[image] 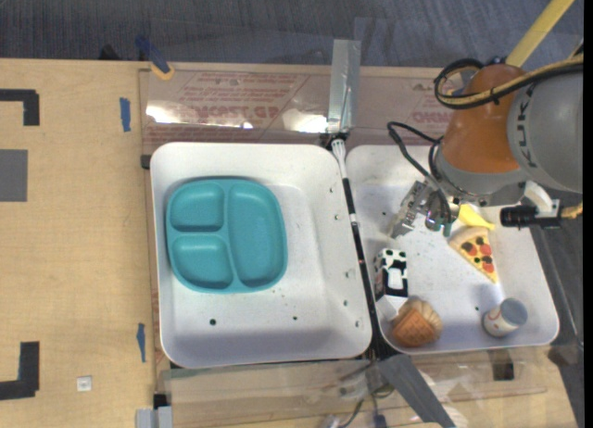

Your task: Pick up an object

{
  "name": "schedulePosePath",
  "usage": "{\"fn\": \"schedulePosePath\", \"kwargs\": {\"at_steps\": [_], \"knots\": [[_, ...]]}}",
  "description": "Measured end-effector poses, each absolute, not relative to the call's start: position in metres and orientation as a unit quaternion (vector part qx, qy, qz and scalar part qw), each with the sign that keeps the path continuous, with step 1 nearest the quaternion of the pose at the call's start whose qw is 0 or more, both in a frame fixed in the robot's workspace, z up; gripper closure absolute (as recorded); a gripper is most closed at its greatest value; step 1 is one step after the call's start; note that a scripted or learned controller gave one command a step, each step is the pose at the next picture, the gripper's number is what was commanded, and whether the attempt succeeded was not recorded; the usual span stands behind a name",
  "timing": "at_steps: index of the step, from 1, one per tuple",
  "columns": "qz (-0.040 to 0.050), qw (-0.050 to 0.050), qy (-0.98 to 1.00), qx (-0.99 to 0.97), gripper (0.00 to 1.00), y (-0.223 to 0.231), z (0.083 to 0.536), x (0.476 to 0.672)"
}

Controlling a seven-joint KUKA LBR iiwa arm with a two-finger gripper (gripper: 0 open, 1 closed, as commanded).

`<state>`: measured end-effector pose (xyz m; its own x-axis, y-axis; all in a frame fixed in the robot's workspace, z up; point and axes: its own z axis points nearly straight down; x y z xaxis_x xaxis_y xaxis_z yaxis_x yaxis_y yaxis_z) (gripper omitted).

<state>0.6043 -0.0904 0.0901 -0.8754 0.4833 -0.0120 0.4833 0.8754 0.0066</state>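
Far left of my hand (414, 216), the teal divided plate (225, 233) lies alone in its bin (320, 324). The hand hovers with fingers parted, gripping nothing; below it sit a black-and-white toy (395, 271) and a bread roll (415, 322), right a pizza slice (476, 248). Nothing picked yet.

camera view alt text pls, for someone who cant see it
The robot arm's claw hangs over the right bin, above a pizza slice toy, black-and-white block, brown bun and small cup. The left bin holds a teal divided plate.
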Motion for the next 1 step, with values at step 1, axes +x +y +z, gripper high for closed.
{"fn": "schedulePosePath", "kwargs": {"at_steps": [1], "knots": [[0.0012, 0.008, 0.986, 0.168, 1.00, -0.0465, 0.1912, 0.6211]]}}
